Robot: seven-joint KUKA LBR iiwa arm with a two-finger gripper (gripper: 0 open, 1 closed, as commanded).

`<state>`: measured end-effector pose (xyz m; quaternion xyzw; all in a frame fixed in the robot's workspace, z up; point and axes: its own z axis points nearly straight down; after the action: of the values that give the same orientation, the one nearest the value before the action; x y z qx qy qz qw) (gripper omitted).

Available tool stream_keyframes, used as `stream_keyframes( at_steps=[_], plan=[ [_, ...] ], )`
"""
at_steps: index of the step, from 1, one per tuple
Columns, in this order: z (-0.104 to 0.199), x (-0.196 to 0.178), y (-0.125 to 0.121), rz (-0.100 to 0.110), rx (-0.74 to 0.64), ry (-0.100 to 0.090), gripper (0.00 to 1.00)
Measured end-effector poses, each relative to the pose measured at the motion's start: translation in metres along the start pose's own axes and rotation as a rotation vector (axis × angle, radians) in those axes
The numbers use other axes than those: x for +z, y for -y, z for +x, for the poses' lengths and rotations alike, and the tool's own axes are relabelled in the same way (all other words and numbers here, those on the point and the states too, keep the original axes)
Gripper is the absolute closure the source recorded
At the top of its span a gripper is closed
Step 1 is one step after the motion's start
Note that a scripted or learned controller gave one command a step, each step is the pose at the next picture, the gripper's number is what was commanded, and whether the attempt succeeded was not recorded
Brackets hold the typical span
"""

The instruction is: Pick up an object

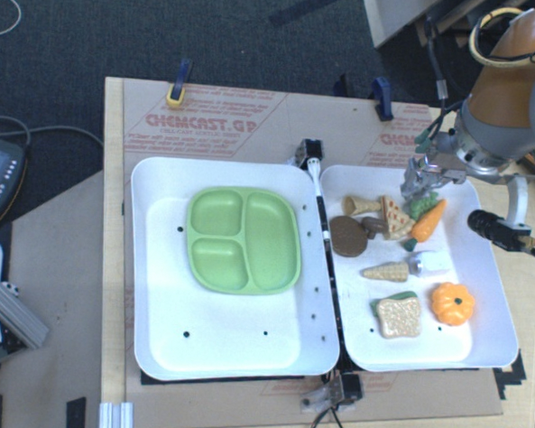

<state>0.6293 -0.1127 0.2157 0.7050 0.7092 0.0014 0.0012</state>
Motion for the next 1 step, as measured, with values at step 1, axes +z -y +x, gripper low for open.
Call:
stream_keyframes(
  at_steps=[1],
  plan=[
    [0.0361, -0.0038, -0.0064, 0.0, 0.001, 0.0, 1.0]
  ],
)
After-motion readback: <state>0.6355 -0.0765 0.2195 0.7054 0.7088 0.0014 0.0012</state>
